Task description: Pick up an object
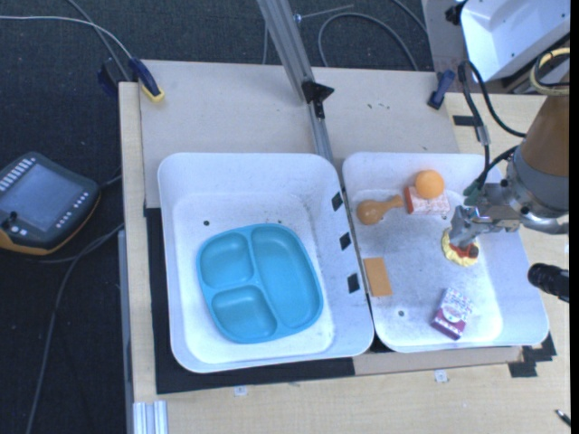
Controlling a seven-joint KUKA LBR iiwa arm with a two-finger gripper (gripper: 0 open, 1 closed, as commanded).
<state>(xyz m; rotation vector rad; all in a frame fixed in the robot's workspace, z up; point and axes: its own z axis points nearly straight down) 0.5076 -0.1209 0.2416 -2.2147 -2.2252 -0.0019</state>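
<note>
Toward three o'clock in the right bin [398,328], the gripper [463,231] hangs directly over a small yellow-and-red object [463,254]; whether its fingers are parted, I cannot tell; off-centre closing could nudge this low piece aside, leaving nothing grasped.

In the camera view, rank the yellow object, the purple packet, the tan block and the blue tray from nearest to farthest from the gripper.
From the gripper:
1. Yellow object, directly beneath it.
2. Purple packet, near the right bin's front edge.
3. Tan block, by the right bin's left wall.
4. Blue tray, in the left bin.
</note>
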